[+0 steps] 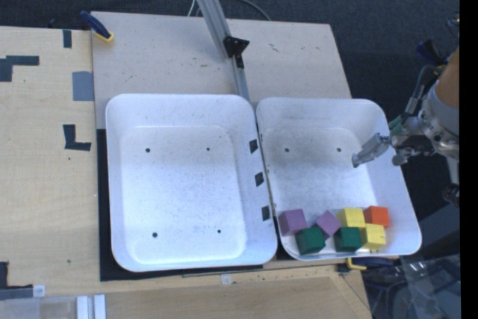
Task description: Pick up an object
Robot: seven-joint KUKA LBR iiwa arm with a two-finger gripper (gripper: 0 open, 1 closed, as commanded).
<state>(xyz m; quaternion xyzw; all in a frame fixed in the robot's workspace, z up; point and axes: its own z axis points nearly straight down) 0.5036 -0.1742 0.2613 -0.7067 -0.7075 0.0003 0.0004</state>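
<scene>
We see gripper (377,149) over right bin (321,116) near its right rim, jaws apart, holding nothing. Blocks (336,228) clustered untouched at bin's near edge, well apart from gripper. We judge pick not yet begun; descent, grasp, lift remain.

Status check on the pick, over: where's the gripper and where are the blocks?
Gripper at right bin's right rim, nothing between fingers. Blocks clustered along that bin's near edge, untouched. Nothing blocking the cluster.
</scene>
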